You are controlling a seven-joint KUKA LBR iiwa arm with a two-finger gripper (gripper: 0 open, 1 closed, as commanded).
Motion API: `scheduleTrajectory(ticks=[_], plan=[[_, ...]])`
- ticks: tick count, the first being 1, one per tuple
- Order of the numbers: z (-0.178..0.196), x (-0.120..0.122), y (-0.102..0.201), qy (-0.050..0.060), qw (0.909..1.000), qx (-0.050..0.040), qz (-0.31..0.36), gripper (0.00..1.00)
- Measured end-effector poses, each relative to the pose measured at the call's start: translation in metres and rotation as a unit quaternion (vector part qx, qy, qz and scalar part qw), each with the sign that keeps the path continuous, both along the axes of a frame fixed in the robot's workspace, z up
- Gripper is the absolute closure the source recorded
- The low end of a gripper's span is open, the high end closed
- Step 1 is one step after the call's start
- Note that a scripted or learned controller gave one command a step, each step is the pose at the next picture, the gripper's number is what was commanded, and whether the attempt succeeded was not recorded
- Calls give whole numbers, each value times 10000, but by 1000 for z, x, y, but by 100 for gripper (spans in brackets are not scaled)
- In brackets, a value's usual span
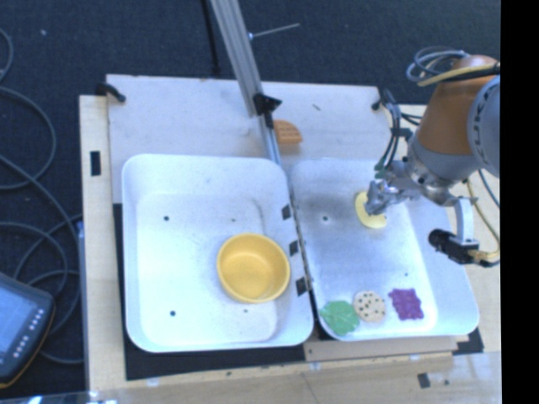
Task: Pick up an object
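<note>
One round yellow bowl (253, 267), speckled white bins (143, 225)

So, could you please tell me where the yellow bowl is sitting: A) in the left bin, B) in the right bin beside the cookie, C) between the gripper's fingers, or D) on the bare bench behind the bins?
A: the yellow bowl stands upright on the floor of the left bin, near its right wall, apart from the gripper over the right bin.

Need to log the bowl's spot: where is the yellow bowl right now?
The yellow bowl sits in the left bin, toward its lower right part, near the divide from the right bin.
</note>
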State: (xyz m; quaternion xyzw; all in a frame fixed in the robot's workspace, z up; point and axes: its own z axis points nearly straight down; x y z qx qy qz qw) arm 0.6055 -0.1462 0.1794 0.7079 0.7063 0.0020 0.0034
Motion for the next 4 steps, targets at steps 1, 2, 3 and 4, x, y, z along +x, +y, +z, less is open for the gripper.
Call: scheduleTrajectory(ticks=[1,2,3,4], plan=[[46,0,5,3,10000,6,28,100],[111,0,8,-8,10000,2,34,100],[114,-11,56,29,10000,15,47,100],[115,-12,110,36,10000,15,49,100]])
